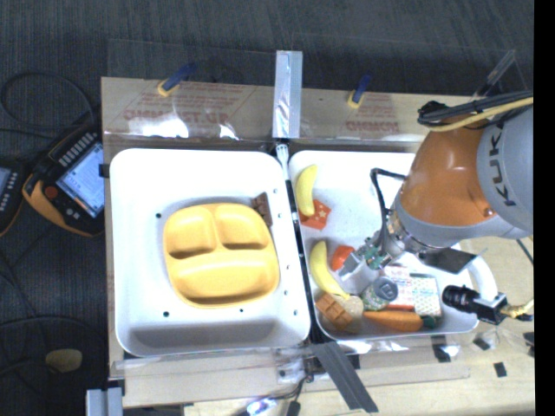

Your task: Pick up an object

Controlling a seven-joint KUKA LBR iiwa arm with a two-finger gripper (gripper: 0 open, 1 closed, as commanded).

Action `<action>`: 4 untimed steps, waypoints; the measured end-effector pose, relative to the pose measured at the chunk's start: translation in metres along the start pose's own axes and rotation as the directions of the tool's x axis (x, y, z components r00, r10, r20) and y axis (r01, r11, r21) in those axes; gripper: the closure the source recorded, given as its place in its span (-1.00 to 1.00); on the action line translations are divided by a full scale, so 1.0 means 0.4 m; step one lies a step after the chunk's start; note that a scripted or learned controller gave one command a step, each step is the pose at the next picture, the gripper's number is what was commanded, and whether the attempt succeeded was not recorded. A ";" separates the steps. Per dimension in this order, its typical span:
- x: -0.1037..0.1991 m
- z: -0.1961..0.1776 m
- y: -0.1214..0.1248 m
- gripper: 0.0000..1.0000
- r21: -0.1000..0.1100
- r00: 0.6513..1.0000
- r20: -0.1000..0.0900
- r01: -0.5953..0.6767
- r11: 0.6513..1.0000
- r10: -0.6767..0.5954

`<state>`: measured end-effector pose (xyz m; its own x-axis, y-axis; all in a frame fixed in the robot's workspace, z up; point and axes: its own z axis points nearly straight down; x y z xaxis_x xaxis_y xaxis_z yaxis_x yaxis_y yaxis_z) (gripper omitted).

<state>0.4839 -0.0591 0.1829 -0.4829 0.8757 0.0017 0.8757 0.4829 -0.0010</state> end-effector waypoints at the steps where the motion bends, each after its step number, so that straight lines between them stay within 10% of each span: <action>1: -0.001 -0.044 0.001 1.00 0.000 0.924 0.003 0.383 0.924 -0.383; 2: -0.028 -0.152 0.207 1.00 0.000 0.994 0.001 0.108 0.994 -0.108; 3: -0.224 -0.193 0.235 1.00 0.000 0.947 0.006 0.321 0.947 -0.321; 4: -0.224 -0.193 0.235 -1.00 0.001 0.947 0.006 0.322 0.947 -0.321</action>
